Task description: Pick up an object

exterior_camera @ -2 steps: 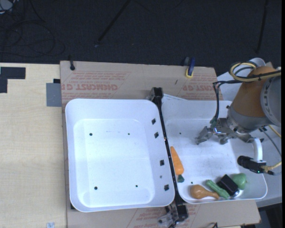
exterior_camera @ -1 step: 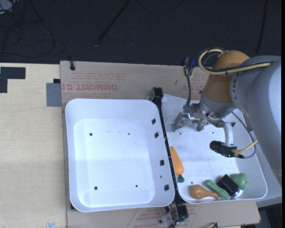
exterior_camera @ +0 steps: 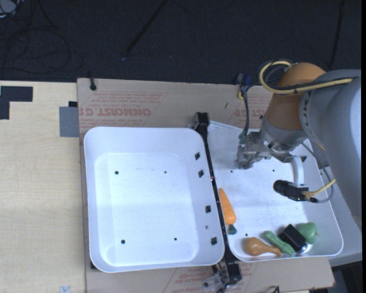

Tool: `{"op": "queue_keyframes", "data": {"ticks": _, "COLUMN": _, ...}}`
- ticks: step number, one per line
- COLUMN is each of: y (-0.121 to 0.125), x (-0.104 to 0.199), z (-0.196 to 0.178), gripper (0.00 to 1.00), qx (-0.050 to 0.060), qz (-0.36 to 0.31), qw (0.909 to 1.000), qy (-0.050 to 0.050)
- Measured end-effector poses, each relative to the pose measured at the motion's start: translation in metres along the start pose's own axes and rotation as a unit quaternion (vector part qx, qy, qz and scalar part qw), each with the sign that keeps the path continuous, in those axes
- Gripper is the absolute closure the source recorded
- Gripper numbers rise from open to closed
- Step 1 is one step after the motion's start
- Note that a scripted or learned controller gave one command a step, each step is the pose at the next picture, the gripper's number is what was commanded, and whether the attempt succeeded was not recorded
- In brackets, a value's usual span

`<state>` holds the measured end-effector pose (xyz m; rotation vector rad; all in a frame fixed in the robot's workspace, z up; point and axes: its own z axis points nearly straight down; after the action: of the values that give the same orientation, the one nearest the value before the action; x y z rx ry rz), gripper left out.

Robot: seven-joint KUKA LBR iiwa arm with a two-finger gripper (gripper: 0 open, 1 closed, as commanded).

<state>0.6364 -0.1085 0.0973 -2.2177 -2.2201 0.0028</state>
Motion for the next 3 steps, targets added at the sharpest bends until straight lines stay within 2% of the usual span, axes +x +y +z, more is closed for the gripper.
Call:
{"op": "queue_keyframes", "data": {"ticks": 1, "y": 0.009, "x": 0.086, "z": -0.096, "gripper": 1.0, "qx": -0.005, "qz": -0.003, "qw": 1.0, "qy": 0.0}}
{"op": "queue_keyframes", "data": {"ticks": 2, "y": -0.025, "x": 0.147, "z": -0.231, "gripper": 1.0, "qx": -0.007, "qz": -0.003, "qw": 1.0, "qy": 0.001}}
{"op": "queue_keyframes", "data": {"ticks": 3, "y": -0.027, "x": 0.235, "z": -0.204, "gripper": 1.0, "qx": 0.0, "qz": -0.003, "qw": 1.0, "qy": 0.0}}
